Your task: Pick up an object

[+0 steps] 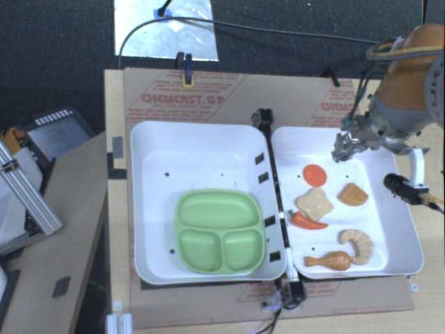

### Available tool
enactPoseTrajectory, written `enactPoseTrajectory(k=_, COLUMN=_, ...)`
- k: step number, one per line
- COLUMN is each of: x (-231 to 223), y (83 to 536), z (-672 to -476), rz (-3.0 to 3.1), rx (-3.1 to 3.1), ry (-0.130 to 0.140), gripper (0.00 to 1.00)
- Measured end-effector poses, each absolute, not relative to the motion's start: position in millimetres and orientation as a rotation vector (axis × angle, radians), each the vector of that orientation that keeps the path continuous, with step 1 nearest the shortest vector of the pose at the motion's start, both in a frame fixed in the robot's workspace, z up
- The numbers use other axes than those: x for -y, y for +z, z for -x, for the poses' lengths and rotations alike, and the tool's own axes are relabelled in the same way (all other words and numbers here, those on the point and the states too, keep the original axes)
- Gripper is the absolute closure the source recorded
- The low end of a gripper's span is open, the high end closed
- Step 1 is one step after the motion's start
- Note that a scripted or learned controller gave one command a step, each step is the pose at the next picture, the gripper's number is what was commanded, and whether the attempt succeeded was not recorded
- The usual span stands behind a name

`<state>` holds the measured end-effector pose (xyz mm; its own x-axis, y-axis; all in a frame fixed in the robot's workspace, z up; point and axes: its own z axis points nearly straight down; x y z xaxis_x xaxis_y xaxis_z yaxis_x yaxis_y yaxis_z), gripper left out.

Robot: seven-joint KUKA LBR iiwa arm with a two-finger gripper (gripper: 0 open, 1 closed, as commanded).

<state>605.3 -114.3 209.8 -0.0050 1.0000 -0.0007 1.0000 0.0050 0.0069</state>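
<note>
— Pincer [342, 151] first: where does it sit?
— Over the upper part of the right bin [400, 218], above the red disc [315, 175] and apart from it. Whether its tips are open or closed cannot be told, and nothing shows between them.
— And the things to pick?
— All in that right bin: the red disc, an orange wedge [353, 195] to its right, a pale bread piece [313, 203] touching a red pepper [308, 220], a shrimp [359, 243] and a drumstick [329, 260] by the near wall.
— The left bin [156, 186]?
— It holds a green divided tray [219, 229] on the tabletop [208, 92].
</note>
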Motion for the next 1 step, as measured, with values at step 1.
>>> enactPoseTrajectory(k=1, x=114.4, y=240.6, z=-606.5, rz=-2.214, rx=-2.223, ry=0.005, gripper=1.00)
